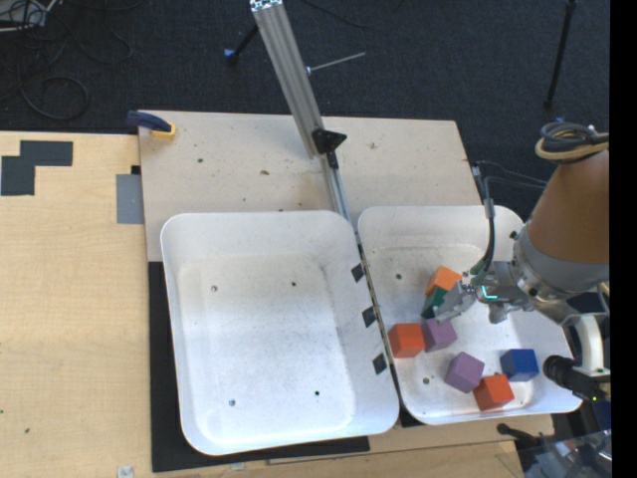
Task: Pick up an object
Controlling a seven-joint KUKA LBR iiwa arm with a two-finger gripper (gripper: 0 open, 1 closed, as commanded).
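Camera view: you are looking down on two shallow white bins set side by side on the bench. The left bin (199, 267) shows a bare, speckled floor. The right bin (438, 227) carries all the blocks.

The arm (572, 222) enters from your right, its orange band visible above the grey wrist. The gripper (450, 305) is low inside the right bin, near the bin's middle. You cannot tell from this angle whether its fingers are released or clenched, and no block is seen clearly between them.

Block positions in the right bin, as you see them:
- An orange block (444, 280) lies just beside the gripper tip, on its upper side; contact cannot be confirmed.
- A green block (435, 302) sits against the gripper, partly hidden by it.
- A purple block (439, 334) lies just below the gripper.
- A red-orange block (405, 340) touches that purple block on its left, near the divider between the bins.
- A second purple block (464, 371) lies lower down, with another orange-red block (494, 391) just beside it.
- A blue block (519, 363) lies near the bin's right lower corner.

An aluminium bar (296, 78) slants up from the bench behind the bins.
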